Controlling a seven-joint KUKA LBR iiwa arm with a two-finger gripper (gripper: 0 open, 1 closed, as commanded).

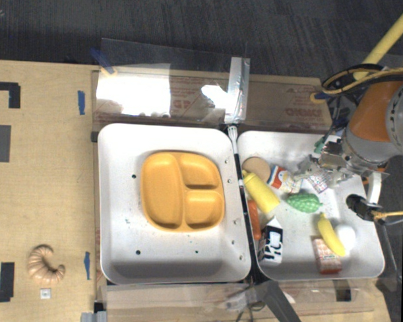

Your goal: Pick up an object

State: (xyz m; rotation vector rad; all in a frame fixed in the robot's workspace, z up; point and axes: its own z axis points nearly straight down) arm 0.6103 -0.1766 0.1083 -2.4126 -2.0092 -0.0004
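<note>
Gripper low over right bin, far-right part, above the clutter; can't tell its state. Just below it: green toy, banana, yellow bottle, red box. Left bin holds yellow divided tray. Croissant toy on bench, far left.

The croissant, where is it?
The croissant lies on the bench at the lower left of the camera view, outside both bins, left of the left bin that holds the yellow tray.
</note>
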